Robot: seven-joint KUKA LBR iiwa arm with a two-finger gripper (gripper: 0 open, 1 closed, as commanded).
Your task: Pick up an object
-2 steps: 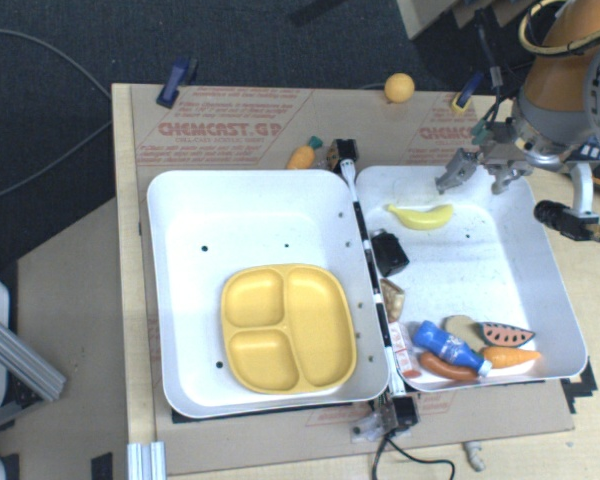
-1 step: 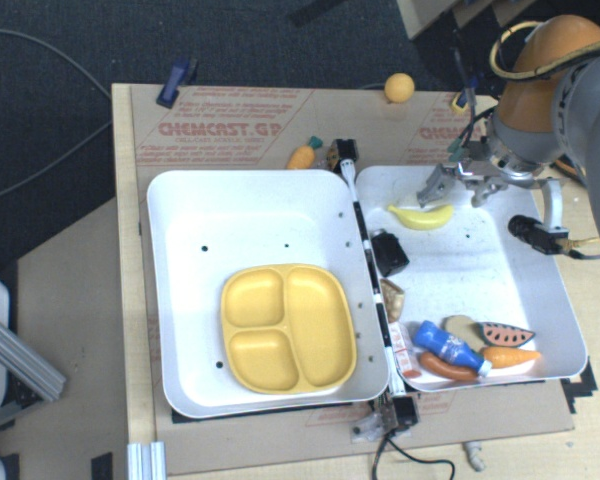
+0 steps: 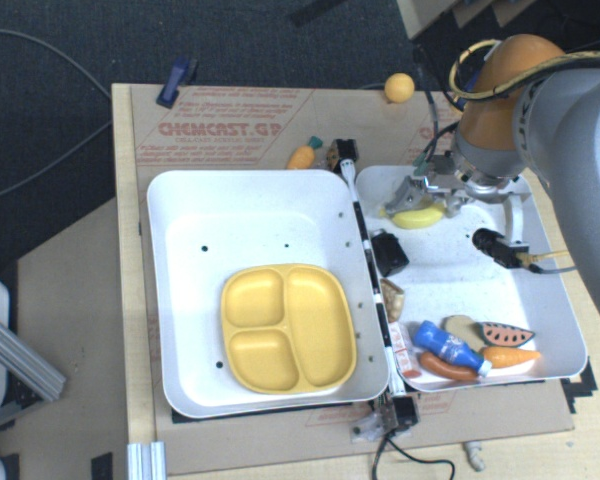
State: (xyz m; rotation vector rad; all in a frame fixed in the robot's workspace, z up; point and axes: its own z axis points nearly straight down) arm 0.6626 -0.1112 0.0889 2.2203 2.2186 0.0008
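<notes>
now the jaws (image 3: 427,200) sit low over the yellow banana (image 3: 417,217) in the right bin (image 3: 560,298); whether spread or pinching, i cannot tell. best to centre over it before lifting straight.

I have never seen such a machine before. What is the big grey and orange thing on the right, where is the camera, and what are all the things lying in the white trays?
The grey and orange thing is a robot arm. It reaches in from the right, and its gripper, a two-finger hand, sits low over the far end of the right bin. One camera looks down on the bench from above, at a slant.

The left bin holds a yellow divided plate. The right bin holds toy food and small things: a yellow banana-like piece just under the gripper, a black block, a blue bottle, a carrot and a watermelon slice.

I cannot tell from this view whether the gripper holds the yellow piece.
</notes>
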